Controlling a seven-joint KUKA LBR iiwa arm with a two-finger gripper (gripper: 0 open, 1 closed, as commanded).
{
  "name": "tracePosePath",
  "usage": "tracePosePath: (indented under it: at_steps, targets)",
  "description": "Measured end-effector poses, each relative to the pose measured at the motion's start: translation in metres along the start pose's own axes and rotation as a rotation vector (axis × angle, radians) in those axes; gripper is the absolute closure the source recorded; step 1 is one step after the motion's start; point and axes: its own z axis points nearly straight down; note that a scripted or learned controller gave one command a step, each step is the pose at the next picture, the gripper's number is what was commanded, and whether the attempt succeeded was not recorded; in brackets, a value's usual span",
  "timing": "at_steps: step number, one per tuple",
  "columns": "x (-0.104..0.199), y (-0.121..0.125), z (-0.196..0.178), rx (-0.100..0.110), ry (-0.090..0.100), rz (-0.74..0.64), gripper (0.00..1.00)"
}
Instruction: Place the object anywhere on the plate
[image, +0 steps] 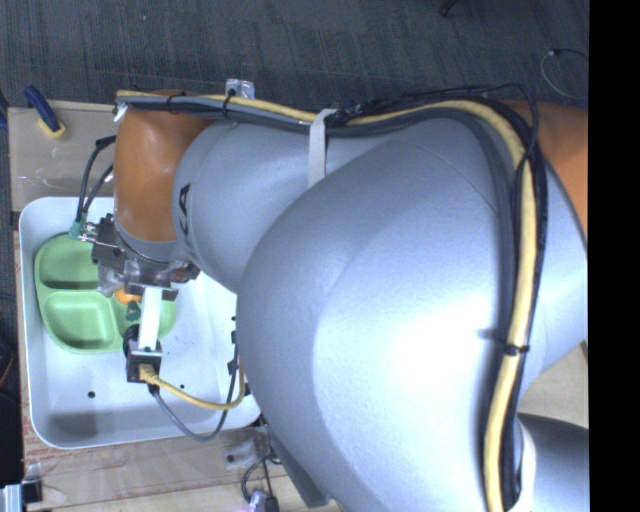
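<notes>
Bench (60, 150): pale wood, with dark carpet beyond its far edge.
Bin (60, 425): white and shallow, at the left.
Plate (70, 275): green with compartments, lying in the bin's upper left.
Arm (400, 300): its grey bulk covers the middle and right.
Gripper (135, 290): over the plate's right edge; whether spread or closed cannot be told.
Object (124, 296): a small orange bit beside the gripper, over the plate; whether it is gripped is unclear.

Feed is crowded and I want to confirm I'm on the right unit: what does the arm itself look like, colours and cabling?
The arm is bulky, with smooth, rounded grey shells and an orange band above the wrist. A yellow cable and black cables run bundled along its outside, bound to it by a pale strap.
</notes>
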Motion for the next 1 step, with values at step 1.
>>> tracePosePath:
  at_steps: [1]
  targets:
    - [-0.0002, 0.0002, 0.0000, 0.000, 0.000, 0.001, 0.00]
